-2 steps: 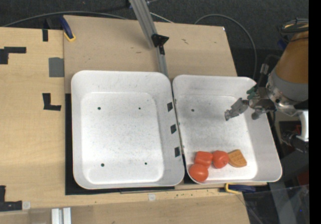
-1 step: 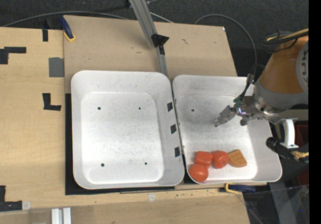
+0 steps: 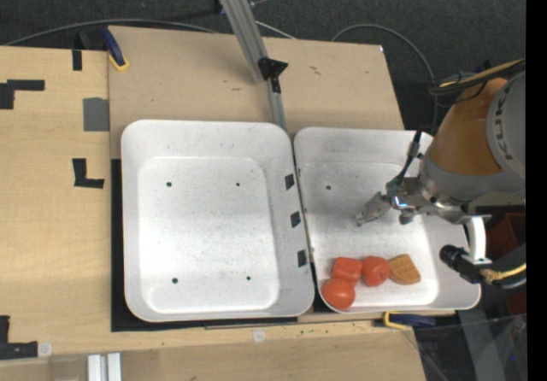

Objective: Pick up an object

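In the right bin (image 3: 342, 157), three small objects lie along the front wall: a red rounded piece (image 3: 345, 268) with another red lump (image 3: 338, 292) just in front of it, a red piece (image 3: 375, 271) beside them, and a tan, bread-coloured piece (image 3: 404, 269) to their right. My gripper (image 3: 371, 212) reaches in from the right, low over the middle of that bin. It sits behind the objects and apart from them. Nothing shows between its fingers.
The left bin (image 3: 137, 200) stands beside the right one, joined by black clips along the shared wall. A grey metal pole (image 3: 244, 16) slants in from the top to the bins' back edge. Cables run across the dark floor behind the bench.
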Controlling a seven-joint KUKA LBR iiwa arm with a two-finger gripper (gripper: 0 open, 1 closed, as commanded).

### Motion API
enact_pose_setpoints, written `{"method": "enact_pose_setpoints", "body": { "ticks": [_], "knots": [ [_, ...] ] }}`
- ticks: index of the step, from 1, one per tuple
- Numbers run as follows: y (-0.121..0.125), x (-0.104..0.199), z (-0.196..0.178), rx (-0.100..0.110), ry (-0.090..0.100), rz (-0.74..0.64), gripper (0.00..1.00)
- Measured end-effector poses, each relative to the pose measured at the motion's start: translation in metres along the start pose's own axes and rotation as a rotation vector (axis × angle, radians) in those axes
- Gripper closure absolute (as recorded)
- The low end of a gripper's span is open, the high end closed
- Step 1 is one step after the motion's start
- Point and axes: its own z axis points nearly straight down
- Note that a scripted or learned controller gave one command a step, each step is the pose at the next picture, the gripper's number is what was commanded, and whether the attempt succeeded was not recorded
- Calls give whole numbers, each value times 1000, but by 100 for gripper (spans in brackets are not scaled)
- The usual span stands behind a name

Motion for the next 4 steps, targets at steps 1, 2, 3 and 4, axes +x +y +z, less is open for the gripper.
{"method": "enact_pose_setpoints", "body": {
  "ticks": [1,2,3,4],
  "knots": [
    [1,0,-12,-4,0,-1,100],
    [-6,-2,-58,-10,-2,0,100],
    [-5,-9,-119,-13,-3,0,100],
    [-4,-8,-151,-10,-2,-1,100]
  ]
}}
